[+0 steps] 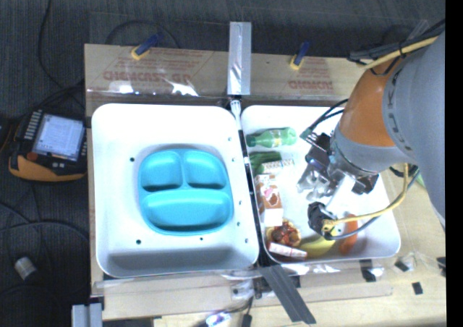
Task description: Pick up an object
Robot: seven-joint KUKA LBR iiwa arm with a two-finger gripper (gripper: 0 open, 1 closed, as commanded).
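Here, two shallow white bins are seen side by side on the bench point(101, 58). In the left bin point(108, 173) a turquoise divided tray point(187, 189) lies flat near the middle, with two small compartments toward the far side and one long compartment toward the near side. The right bin point(387, 242) is filled with a jumble of small objects. A green bottle point(271, 137) lies on its side near the far left corner, with a white packet point(275, 165) just beside it. A small carton with red print point(269, 195) lies along the left wall, and a reddish-brown wrapped item point(283, 234) rests near the front left corner. A yellow banana point(316, 246) lies along the front wall, and an orange object point(349, 237) is seen just beside it, partly hidden by a cable. The grey arm with its orange band point(365, 108) is reached in from the right over the right bin, and the pincer point(318, 199) is lowered toward the middle of the bin, above the banana and near the orange object. Whether the pincer is apart or together cannot be told, and nothing can be made out between its tips.
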